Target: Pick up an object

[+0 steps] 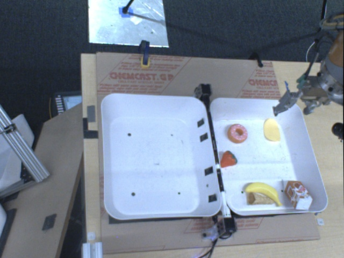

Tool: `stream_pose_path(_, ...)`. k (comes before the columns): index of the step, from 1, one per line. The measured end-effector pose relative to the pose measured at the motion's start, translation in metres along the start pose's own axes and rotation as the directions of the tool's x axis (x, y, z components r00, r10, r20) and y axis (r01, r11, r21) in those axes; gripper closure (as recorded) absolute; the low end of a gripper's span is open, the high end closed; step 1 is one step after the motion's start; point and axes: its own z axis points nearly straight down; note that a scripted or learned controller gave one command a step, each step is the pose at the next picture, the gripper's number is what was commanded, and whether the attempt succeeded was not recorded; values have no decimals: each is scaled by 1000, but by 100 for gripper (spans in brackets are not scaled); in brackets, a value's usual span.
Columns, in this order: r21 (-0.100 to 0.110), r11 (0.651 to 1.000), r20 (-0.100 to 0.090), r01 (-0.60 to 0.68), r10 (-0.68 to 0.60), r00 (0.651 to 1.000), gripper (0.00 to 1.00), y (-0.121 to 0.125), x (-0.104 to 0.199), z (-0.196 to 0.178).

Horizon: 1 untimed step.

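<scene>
Dark carpet behind the worktop [91, 144]. My gripper [294, 105] hangs spread wide, holding nothing, above the right bin's [317, 165] far edge, just beside the yellow slice [272, 130], probably my pick.

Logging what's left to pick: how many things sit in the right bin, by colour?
Yellow: 2, banana and pale yellow piece
Pink: 1, donut
Red: 1, strawberry
Brown: 1, bread slice
Red-and-white: 1, small carton
Total: 6
</scene>
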Motion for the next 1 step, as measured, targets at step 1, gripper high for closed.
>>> stream_pose_path(1,4,1000,-2,5,-5,1000,0,-12,36,51)
